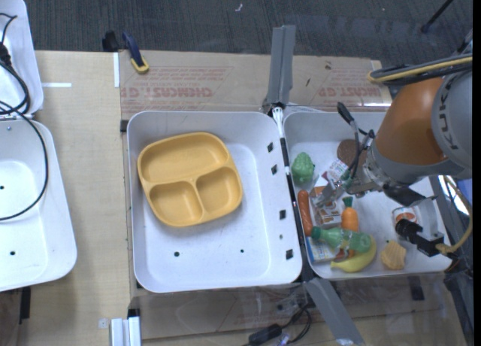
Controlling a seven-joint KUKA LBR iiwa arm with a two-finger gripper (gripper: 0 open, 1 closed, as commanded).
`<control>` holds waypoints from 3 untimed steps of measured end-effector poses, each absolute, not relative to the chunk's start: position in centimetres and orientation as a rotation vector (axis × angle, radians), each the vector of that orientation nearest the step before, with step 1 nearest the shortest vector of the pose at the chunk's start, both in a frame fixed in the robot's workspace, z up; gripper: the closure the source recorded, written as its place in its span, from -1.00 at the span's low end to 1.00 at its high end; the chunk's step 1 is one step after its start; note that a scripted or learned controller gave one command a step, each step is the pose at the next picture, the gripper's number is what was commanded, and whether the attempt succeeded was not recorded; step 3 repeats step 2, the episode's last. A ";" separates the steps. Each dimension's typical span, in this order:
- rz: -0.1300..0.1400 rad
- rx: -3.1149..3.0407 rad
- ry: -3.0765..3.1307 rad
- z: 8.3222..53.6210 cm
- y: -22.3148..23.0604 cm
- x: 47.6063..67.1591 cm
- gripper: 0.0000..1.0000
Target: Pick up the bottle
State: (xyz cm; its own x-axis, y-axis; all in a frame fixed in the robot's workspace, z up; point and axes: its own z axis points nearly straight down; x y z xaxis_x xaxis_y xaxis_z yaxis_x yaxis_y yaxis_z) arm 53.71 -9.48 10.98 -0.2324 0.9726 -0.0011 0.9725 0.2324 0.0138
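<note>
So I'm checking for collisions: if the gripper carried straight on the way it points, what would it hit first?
Probably the small carton right under the gripper, with the carrot just beside it. Depth is hard to judge from this slanted view.

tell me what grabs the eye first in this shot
The yellow three-compartment plastic tray lies alone in the left white bin. The grey arm with its orange band reaches from the right, its gripper low over toy food crowding the right white bin, a yellow banana among it.
</note>
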 end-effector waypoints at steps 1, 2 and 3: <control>-0.005 1.624 2.693 18.8 -5.2 53.6 -1.00; -0.003 1.562 2.732 10.1 -10.3 49.1 -1.00; -0.003 1.562 2.732 10.1 -10.3 49.1 -1.00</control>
